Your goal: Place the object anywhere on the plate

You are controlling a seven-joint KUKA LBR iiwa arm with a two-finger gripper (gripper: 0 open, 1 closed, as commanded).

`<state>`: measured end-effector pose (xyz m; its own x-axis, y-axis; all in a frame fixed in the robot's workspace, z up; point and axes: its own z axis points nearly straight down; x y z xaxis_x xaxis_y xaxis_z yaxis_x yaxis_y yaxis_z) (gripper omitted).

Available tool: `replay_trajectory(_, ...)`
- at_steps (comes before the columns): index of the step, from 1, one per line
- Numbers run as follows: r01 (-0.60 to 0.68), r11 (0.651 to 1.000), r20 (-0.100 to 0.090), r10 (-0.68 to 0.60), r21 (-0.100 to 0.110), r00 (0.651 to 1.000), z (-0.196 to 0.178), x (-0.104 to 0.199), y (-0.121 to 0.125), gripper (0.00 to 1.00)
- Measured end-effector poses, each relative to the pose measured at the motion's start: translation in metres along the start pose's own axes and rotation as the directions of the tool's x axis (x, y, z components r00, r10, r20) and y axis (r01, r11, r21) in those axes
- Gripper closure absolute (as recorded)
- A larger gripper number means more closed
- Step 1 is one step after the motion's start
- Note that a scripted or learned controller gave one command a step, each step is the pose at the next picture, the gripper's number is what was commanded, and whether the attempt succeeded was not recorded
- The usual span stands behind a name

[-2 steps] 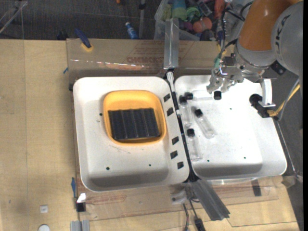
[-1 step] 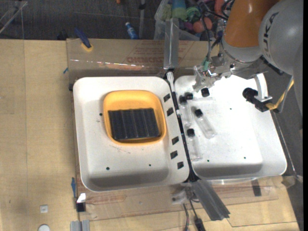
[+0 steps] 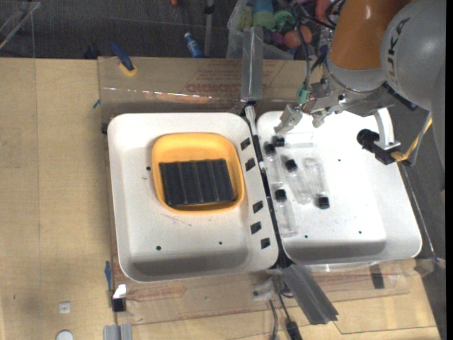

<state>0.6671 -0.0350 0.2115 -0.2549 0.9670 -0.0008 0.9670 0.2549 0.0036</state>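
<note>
A yellow-orange plate (image 3: 195, 147) sits in the left bin (image 3: 134, 246). On it lies a black ridged rectangular block (image 3: 197, 183), covering most of the plate's floor. My gripper (image 3: 301, 118) hangs over the back left corner of the right bin (image 3: 368, 225), apart from the plate. Its two fingers (image 3: 285, 121) are spread, with nothing between them, so the gripper is open.
A clear plastic piece (image 3: 301, 183) with several small black knobs lies in the left half of the right bin, just in front of the gripper. A black divider strip (image 3: 258, 190) runs between the bins. A crate of colourful toys (image 3: 283, 6) stands behind the bench.
</note>
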Motion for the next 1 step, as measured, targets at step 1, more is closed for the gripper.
replay_trajectory(1, 0.115, 0.993, 0.001, -0.115, -0.001, 0.993, -0.0115, -0.0072, -0.0013, 0.0)
